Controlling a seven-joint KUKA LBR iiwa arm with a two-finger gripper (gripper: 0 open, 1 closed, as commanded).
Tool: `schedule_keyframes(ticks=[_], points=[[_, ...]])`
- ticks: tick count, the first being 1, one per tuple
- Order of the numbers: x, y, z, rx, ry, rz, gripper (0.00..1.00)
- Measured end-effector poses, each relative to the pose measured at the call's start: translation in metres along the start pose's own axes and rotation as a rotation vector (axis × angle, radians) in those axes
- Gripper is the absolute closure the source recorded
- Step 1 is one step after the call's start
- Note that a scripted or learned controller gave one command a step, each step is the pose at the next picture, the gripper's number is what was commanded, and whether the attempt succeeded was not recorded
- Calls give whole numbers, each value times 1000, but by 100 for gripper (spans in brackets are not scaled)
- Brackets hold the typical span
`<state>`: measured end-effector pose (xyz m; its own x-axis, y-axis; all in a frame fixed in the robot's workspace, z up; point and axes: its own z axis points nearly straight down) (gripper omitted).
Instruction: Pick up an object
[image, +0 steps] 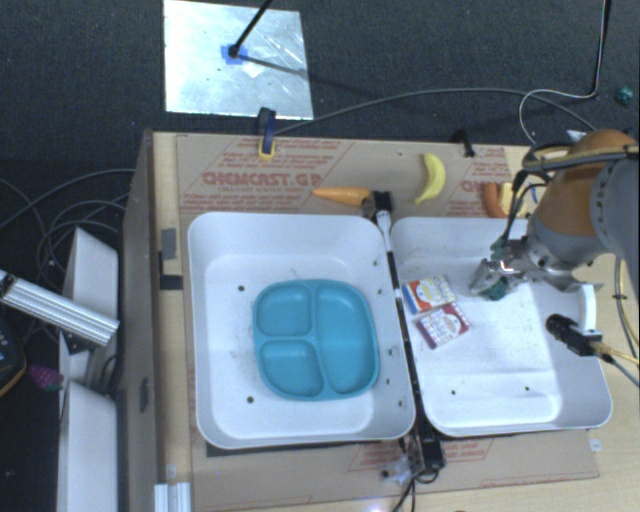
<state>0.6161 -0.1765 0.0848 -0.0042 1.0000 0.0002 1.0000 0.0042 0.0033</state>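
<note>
**Caller:** Give me the count, what's on the bench?

**Arm:** Two white bins side by side; the left bin (215, 300) carries one blue divided tray (315, 338), three compartments in it, sitting about the middle of the floor; the right bin (520, 400) carries two small cards or packets; one, white with red and blue print (430, 293), lies against the left wall; the second, red-patterned (442, 324), lies just below it, touching or nearly so, tilted.

**Caller:** And outside the bins?

**Arm:** On the board behind them, one carrot (342, 196) above the left bin's far rim; one banana (432, 178) standing upright above the right bin; one orange-red thing (493, 200) further right, partly behind my cabling, I can't name it.

**Caller:** Where's your gripper?

**Arm:** My gripper (495, 282) is low over the far part of the right bin, right of the two cards and apart from them; there's a small dark green thing (496, 290) at the tip; whether it sits between the fingers or just under them, I cannot tell; whether they're spread or closed, same answer; too small and blurred from here.
</note>
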Motion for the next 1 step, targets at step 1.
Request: schedule_keyframes(ticks=[1], points=[[76, 54, -37, -1, 0, -2, 100]])
